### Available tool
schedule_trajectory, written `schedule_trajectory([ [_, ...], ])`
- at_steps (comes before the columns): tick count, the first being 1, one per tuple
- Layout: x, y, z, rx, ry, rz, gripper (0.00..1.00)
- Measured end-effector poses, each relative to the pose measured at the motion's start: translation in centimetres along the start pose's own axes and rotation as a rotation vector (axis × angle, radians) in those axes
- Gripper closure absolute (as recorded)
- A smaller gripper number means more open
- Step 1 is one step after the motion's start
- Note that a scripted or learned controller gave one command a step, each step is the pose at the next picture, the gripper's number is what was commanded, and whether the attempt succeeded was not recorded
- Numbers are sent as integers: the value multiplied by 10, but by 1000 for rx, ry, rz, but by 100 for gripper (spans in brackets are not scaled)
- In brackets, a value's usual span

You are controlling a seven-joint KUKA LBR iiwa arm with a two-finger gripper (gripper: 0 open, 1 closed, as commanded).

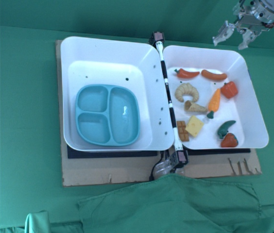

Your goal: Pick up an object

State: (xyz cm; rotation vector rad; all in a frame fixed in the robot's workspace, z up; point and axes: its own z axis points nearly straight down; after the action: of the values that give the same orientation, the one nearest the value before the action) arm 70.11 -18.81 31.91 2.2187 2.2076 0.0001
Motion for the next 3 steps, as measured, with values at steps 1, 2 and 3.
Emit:
schedule_trajectory([
  [1,0,0,0,0,0,0,0],
  [2,-1,1,-15,-7,-4,2,100],
  [3,29,0,-88,-5,5,-5,100],
])
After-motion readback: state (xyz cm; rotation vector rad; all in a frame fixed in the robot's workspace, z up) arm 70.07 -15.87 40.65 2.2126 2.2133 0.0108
